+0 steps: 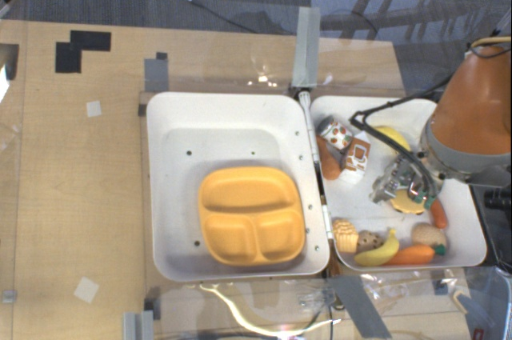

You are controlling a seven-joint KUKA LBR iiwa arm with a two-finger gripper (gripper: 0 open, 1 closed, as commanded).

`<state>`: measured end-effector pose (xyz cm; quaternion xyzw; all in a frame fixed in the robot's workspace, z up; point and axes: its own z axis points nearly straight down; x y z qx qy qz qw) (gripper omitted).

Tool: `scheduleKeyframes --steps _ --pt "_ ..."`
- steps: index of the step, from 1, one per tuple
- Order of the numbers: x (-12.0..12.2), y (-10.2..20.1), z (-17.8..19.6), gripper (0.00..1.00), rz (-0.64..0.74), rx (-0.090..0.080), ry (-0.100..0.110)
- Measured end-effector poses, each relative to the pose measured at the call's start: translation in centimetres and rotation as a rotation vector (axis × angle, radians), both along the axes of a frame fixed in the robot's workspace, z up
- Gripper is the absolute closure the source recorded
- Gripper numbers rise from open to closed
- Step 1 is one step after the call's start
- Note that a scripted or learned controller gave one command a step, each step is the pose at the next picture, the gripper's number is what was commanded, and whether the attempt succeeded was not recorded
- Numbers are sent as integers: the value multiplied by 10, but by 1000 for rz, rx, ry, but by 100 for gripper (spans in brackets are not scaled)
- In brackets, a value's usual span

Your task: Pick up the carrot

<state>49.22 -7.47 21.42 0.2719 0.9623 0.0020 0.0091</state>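
The carrot is a long orange piece lying flat along the front wall of the right bin, between a banana and a potato. My gripper hangs low over the middle of that bin, pointing down at a flat yellow item. It is a short way behind the carrot and apart from it. The arm's orange band covers the bin's back right corner.
Around the carrot lie a banana, a brown potato, a small red-orange piece and a muffin. Packets and a yellow fruit sit at the back. The left bin holds a yellow divided plate.
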Motion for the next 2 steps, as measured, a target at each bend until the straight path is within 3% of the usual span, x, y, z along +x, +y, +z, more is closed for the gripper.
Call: scheduleKeyframes --steps 2 --pt "5 2 23 100 12 -2 -15"
